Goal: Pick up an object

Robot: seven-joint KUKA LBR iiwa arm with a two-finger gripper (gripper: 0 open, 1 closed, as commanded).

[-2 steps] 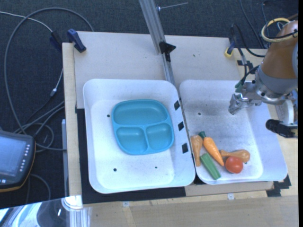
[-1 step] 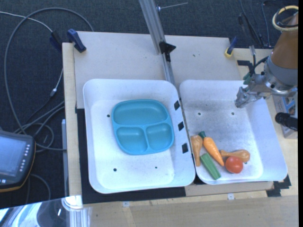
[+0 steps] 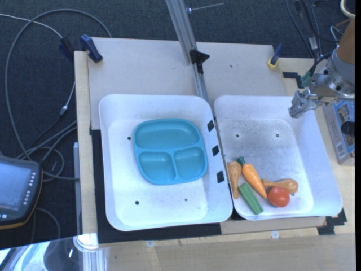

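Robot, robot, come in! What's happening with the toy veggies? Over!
Gripper above right bin's far right edge, holding nothing. Carrot, tomato, cucumber clustered at near edge. Path clear.

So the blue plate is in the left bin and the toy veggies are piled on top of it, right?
Not quite. The camera view shows the blue plate in the left bin, but the toy veggies lie in the right bin, at its near edge.

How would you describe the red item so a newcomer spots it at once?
Take the right bin, the one without the blue plate, and look to its near corner where the toy food is piled. The tomato is the only round, red piece, beside the carrot.
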